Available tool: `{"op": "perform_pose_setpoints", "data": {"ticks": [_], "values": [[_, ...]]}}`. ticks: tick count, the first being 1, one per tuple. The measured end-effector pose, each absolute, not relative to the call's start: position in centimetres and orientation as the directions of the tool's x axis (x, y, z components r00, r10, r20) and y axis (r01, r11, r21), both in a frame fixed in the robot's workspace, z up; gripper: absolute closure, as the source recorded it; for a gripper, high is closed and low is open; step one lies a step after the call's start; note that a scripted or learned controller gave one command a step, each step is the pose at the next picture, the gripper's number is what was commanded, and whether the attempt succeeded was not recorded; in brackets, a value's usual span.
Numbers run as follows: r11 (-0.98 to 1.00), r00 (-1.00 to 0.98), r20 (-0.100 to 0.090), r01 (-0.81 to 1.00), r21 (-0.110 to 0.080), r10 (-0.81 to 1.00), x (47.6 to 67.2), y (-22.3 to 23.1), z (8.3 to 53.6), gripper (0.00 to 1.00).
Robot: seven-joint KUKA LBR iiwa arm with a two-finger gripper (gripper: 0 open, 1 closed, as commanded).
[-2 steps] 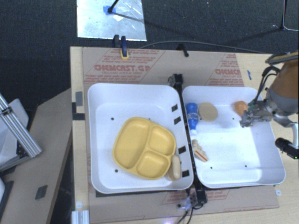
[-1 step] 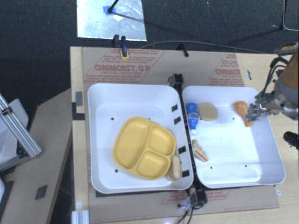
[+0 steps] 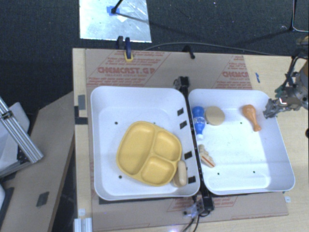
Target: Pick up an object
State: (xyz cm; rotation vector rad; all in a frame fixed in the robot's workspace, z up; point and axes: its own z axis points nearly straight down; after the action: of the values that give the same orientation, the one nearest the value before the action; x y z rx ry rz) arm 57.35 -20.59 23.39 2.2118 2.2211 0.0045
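Camera view from above the bench showed the gripper poised at the far right rim of the right bin, with nothing seen between its fingers; whether they were spread or closed could not be told at that size. Closest to it, just inside the bin's upper right corner, lay a toy chicken drumstick, tan and club-shaped, its fat end toward the back wall and its thin end pointing down the bin. It looked like light, hard moulded plastic, likely smooth and inclined to roll or skid, so a hold across the thick end seemed the safest bet. Near the same bin's back wall sat a round beige disc, perhaps a toy bun or biscuit, beside a small blue bottle lying along the divider; lower down that side lay a small orange-and-white toy food piece, too small to name. Across the divider, the left bin held a yellow compartment tray, tilted askew, with a pale bread-like piece touching its lower right edge. Both bins sat on a cardboard sheet covering the bench.
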Motion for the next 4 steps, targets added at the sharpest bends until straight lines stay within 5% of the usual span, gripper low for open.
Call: {"op": "perform_pose_setpoints", "data": {"ticks": [4], "values": [[0.01,-0.01,0.003,1.0,0.002,1.0,58.8,-0.6,21.6,1.0]]}}
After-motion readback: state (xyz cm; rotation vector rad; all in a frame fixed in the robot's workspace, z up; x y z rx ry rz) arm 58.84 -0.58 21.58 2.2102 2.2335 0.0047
